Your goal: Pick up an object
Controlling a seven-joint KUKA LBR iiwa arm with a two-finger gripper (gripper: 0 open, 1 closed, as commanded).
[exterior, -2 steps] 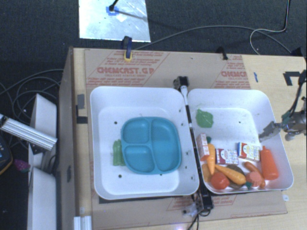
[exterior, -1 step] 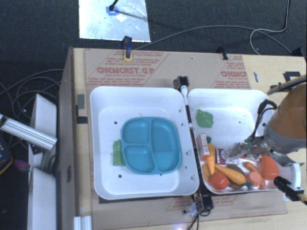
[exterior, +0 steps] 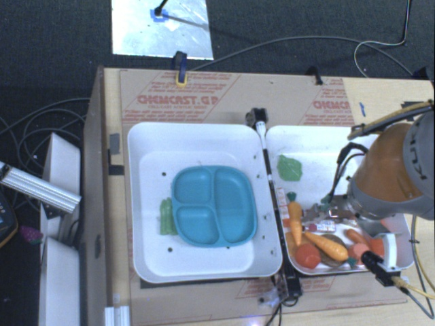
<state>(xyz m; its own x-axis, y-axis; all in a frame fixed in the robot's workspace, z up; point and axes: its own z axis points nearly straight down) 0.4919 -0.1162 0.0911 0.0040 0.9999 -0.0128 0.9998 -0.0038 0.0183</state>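
Note:
The right bin [exterior: 306, 138] holds a heap of toy food. A pale green piece [exterior: 290, 168] lies near its back left. Along the left wall stands an orange carrot [exterior: 295, 221]; a second carrot [exterior: 326, 245] lies at the front beside a red tomato-like piece [exterior: 307, 255]. More red and orange pieces [exterior: 357, 238] sit to the right. My gripper [exterior: 331, 213] is down low in this bin, right over the heap just behind the lying carrot. The grey wrist and orange band [exterior: 387, 168] hide much of it.
A blue divided plate [exterior: 214, 206] sits in the left bin [exterior: 197, 132], with a small green piece [exterior: 166, 217] against the plate's left edge. A black clamp [exterior: 258, 119] sits at the back where the two bins meet. Cables trail at the bench's front right corner.

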